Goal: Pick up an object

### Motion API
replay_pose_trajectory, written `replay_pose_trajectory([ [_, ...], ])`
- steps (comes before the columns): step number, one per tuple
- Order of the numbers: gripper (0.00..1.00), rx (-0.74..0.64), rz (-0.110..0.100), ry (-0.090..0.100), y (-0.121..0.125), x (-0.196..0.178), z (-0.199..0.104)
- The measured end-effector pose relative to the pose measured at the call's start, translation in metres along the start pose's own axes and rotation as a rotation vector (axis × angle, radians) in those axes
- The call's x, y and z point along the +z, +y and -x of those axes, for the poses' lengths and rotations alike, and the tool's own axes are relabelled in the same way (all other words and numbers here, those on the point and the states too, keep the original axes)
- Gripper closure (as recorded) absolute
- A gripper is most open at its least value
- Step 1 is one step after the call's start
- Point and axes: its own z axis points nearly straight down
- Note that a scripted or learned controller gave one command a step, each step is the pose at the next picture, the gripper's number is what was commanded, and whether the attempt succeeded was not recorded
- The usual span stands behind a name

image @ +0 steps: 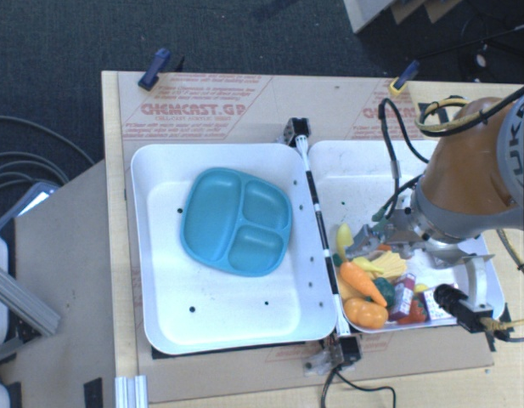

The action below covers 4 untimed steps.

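Note:
My gripper (369, 242) reaches down into the right bin (355, 164), just above a heap of toy food at the bin's near left corner. In the heap lie an orange carrot with a green top (363, 282), an orange fruit (367, 314), a yellow piece (386, 266), a banana-like yellow piece (343, 236) and a red and purple item (403, 300). The fingertips sit close over the yellow pieces. Nothing shows clearly between the fingers.
The left bin (160, 253) holds a blue plate with three compartments (237, 221). A black divider rail (317, 219) runs between the bins. The arm's orange band and grey wrist (470, 181) cover the right bin's right half. Clips sit on the bench's back edge.

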Motion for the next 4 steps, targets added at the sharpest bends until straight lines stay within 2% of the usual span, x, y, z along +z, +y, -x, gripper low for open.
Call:
replay_pose_trajectory([
  [1, 0.0, 0.0, 0.005, -0.001, 0.033, 0.099, 0.037],
  [2, 1.0, 0.0, 0.001, 0.0, 0.033, 0.092, 0.037],
  [3, 0.0, 0.0, 0.001, -0.001, 0.033, 0.092, 0.037],
  [4, 0.0, 0.002, 0.014, -0.006, 0.0, 0.097, 0.037],
])
